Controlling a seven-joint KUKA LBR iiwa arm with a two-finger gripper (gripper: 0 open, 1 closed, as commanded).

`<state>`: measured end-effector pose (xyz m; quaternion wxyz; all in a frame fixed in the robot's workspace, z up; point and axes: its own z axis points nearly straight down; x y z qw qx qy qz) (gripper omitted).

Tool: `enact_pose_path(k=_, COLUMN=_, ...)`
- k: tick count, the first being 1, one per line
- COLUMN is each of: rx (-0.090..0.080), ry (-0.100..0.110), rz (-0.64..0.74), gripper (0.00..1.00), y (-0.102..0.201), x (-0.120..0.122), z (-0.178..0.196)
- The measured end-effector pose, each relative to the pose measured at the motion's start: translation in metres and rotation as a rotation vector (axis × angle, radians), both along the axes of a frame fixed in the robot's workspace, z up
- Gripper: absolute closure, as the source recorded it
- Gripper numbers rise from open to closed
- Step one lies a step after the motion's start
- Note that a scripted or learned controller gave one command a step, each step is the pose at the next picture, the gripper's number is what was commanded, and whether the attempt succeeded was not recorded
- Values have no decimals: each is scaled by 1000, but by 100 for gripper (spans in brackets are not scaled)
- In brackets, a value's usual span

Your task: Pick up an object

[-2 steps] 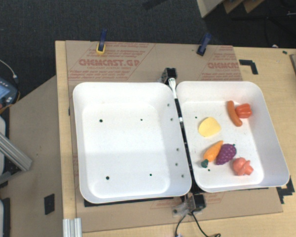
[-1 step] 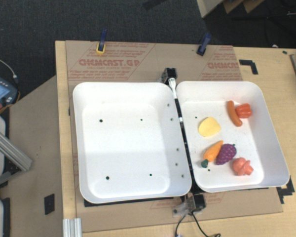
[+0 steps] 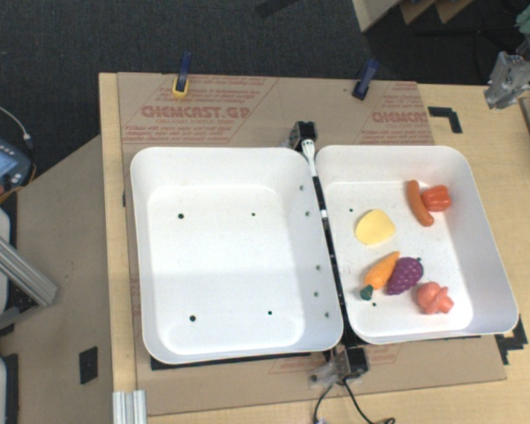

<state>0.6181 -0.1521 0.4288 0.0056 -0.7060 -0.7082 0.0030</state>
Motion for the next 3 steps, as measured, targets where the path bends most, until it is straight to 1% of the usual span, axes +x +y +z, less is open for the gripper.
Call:
enact_pose_path(k=1, rx=-6, ry=-25, rz=3, gripper=100, y=48, x=51, z=78)
enact_pose_path(k=2, rx=-2, ry=-4, rz=1, gripper=100, y=94, x=48, z=2)
enact_pose_path(k=3, rx=-3, ry=-5, rz=1, gripper=100, y=130, x=48, z=-49)
